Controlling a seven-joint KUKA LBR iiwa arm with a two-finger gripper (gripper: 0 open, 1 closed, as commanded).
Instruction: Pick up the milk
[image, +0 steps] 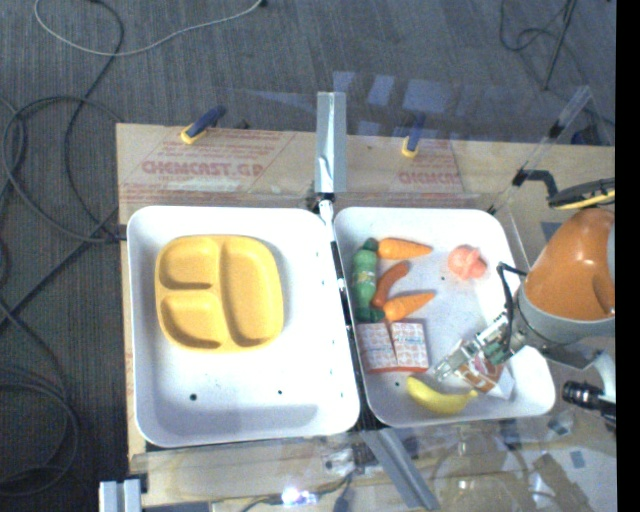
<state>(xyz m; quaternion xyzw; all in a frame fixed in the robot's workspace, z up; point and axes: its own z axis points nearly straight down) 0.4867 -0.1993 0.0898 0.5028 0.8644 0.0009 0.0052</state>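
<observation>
milk carton (394, 346): lay flat, lower middle of the right bin (520, 400), below the carrots (404, 290). gripper (470, 360): low beside the banana (440, 397), right of the carton, likely positioning; finger state could not be told.

Brown tabletop (230, 165) with faded red lettering, seen from above at a slant. Carrying two shallow white bins side by side (rims touching along the middle): left bin (150, 400) and right bin (530, 395). Along the far edge, two small yellow-and-blue clamps (201, 124) (411, 138), well apart.
</observation>
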